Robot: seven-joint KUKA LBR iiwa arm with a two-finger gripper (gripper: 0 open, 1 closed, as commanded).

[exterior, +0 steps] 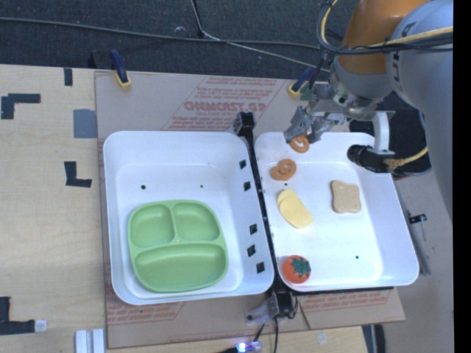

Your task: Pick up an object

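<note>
arm point(412, 43) cut off at top-right edge, hand point(300, 140) grip unclear

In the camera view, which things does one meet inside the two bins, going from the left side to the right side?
green divided plate → yellow piece → slice of toast. The pretzel, the tomato and the small item at the gripper overlap the yellow piece in left-right position, so I leave them out.

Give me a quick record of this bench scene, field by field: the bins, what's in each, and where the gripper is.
left bin: holds a green divided plate
right bin: holds a pretzel-shaped toy, a yellow piece, a toast slice, a tomato toy
gripper: raised over the right bin's far left corner
in the jaws: a small brown ring-shaped toy at the tips
arm: reaches in from the right, orange band above the wrist
</note>
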